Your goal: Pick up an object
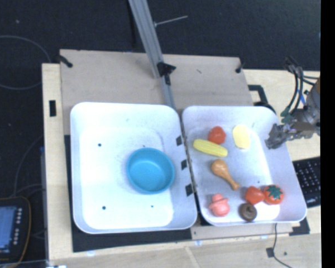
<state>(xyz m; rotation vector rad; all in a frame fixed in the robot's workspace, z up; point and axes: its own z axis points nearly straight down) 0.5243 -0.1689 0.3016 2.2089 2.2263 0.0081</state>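
- Nearest you, along the front edge of the right bin [279,149], sit a pink toy [219,205], a small brown ring [248,211] and a red tomato-like piece [255,195] beside a strawberry-like one [273,194].
- Nothing has been lifted: every item lies on the bin floor, so the whole pick is left to do as far as you can judge.
- Your gripper [279,134] hangs at the right bin's far-right rim, above the edge rather than over any toy; whether its fingers are spread or closed you cannot tell (too blurred and dark).
- Likely candidates: the corn cob [210,147], long axis running left to right with a slight downward tilt to the right; the drumstick [225,173], lying diagonally, thick end upper left, thin end lower right.
- A red piece [216,134] and a yellow block [241,137] lie behind them, nearer the gripper.
- The left bin [89,149] holds a blue bowl [150,170].
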